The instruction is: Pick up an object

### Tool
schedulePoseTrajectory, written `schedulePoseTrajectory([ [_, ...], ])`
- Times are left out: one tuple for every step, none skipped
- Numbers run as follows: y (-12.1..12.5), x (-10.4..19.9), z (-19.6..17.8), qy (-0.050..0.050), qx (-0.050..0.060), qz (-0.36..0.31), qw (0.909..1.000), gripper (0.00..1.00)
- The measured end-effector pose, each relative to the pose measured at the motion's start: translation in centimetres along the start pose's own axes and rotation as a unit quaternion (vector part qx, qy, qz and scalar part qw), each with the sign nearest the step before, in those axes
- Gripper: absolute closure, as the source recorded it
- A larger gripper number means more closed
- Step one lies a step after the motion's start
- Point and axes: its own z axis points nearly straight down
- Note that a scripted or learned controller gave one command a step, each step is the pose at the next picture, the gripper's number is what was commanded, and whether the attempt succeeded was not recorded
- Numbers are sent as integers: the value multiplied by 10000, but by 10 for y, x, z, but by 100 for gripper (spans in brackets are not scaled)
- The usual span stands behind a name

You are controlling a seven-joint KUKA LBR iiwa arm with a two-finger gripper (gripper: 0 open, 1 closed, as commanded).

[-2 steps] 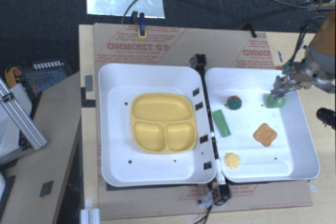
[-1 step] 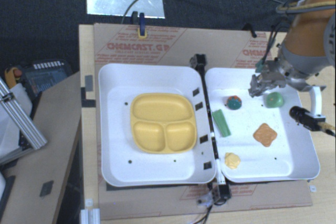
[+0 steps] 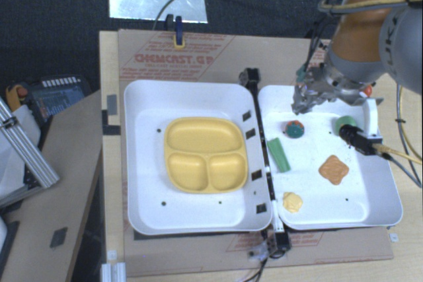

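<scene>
claw hovering over the right bin, no pick yet

while the claw (image 3: 303, 105) is hanging above the right bin (image 3: 380, 191), i cannot tell its state. the approach step seems to be in hand. a small teal-and-red object (image 3: 295, 129) is lying just below the claw, a green block (image 3: 278, 154) farther below; next, it likely needs lowering onto one.

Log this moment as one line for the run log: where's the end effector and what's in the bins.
end effector: above right bin, near round multicoloured item | right bin: green block, orange piece, yellow piece | left bin: yellow tray
</scene>
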Motion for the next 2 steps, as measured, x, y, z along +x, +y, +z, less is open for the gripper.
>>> schedulePoseTrajectory([
  [14, 59, 12, 6, 6, -6, 10000, 100],
  [24, 109, 3, 8, -4, -2, 10000, 100],
])
